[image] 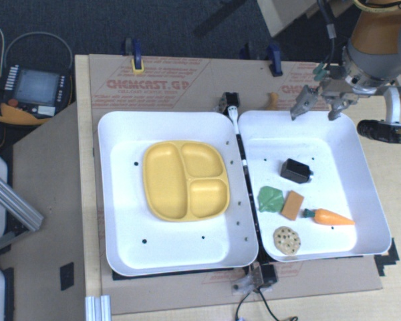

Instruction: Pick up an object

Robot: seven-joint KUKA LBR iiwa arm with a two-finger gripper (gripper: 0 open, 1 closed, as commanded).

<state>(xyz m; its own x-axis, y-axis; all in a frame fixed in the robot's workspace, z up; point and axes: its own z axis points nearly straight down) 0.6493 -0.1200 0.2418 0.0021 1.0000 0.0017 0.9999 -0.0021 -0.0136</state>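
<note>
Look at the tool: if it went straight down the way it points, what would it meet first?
Probably the right bin's bare white floor near its back rim. The open tool hangs above that spot; depth is uncertain.

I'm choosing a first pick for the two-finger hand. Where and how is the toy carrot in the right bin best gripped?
Probably across the thick orange body of the carrot, near its green end, coming straight down from above. It lies flat, pointing along the right bin floor toward the right wall, so the fingers should close across its narrow width. The tapered tip would likely slip. The open hand hovers above the bin's far edge.
</note>
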